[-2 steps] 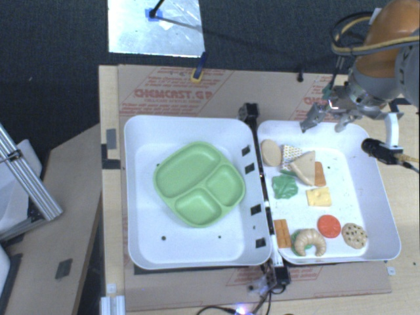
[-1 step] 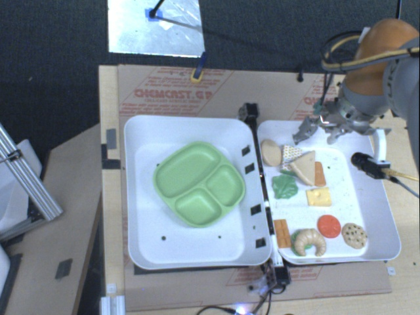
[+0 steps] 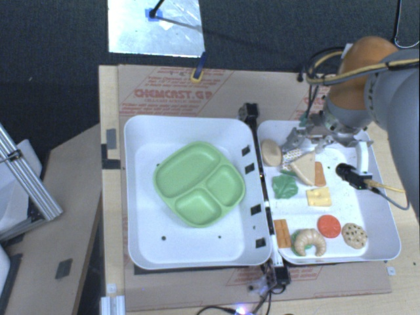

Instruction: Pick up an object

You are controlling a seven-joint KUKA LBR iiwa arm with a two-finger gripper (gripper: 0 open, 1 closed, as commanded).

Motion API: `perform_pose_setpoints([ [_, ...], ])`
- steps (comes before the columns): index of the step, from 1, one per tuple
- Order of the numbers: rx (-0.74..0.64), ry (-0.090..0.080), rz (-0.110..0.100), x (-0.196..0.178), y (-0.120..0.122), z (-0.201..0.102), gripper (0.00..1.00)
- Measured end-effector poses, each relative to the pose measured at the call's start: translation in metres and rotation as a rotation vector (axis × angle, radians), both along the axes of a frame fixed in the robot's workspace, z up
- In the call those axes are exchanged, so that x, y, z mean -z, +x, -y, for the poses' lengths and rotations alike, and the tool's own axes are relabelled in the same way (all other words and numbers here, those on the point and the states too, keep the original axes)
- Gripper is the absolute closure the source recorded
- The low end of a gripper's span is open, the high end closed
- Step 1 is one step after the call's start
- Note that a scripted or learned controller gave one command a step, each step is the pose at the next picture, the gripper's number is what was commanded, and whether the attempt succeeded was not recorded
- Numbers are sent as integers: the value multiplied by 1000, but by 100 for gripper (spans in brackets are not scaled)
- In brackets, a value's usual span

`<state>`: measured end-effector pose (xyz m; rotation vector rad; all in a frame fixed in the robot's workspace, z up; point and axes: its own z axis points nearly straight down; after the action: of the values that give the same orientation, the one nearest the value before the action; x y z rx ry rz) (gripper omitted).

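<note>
Gripper [image 3: 296, 148] low over bread wedge [image 3: 303, 171] | grip: cannot tell | risk: crowded food, may nudge egg [image 3: 271, 153]

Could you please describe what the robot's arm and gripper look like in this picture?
The arm is smooth grey metal with a rounded orange band above the wrist. Thin cables, yellow and dark, loop beside that band near the wrist. The gripper is a small silvery metal assembly with slim fingers, much lighter in build than the thick arm.
</note>
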<state>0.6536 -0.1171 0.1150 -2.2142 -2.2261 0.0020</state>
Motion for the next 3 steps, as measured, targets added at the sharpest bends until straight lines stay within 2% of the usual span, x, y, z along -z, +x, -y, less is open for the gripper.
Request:
perform_pose_setpoints([
  [1,-1,-6,12,28,3,1,0],
  [2,-1,-2,9,18,2,0,100],
  [3,0,-2,11,-47,9,3,100],
])
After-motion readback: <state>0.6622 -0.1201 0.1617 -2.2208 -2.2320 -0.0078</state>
